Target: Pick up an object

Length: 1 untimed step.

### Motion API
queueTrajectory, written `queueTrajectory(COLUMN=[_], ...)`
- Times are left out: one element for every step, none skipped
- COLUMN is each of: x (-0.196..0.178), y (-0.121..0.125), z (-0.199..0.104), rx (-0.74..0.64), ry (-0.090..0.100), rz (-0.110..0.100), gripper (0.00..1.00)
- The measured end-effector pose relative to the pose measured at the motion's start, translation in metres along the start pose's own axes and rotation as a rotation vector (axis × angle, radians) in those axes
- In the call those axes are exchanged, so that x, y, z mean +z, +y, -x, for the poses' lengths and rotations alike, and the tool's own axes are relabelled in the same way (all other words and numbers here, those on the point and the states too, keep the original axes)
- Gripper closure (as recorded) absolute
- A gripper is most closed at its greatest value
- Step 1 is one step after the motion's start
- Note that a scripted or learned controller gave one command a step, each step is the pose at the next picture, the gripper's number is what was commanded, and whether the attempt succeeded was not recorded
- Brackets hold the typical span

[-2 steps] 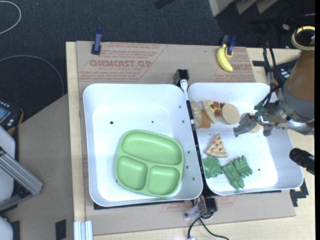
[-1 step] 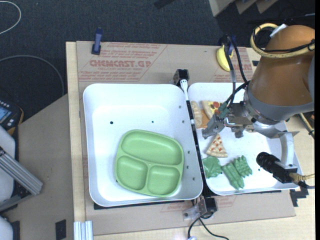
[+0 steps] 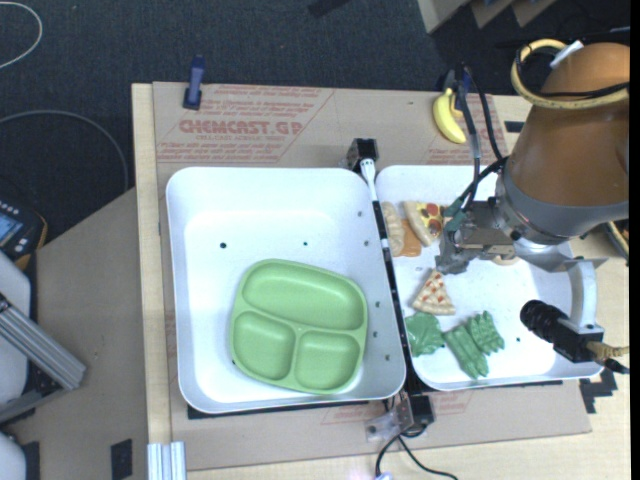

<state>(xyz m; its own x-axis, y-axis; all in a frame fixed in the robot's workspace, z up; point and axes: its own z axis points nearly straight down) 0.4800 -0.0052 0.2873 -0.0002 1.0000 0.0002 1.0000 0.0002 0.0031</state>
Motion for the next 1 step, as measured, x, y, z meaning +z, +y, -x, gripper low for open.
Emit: queueTrajectory(x=[0.0294], y=[-0.0016], z=[-0.0522], rx=[-0.004], ry=[0.001], rz=[-0.01], gripper=[1.0])
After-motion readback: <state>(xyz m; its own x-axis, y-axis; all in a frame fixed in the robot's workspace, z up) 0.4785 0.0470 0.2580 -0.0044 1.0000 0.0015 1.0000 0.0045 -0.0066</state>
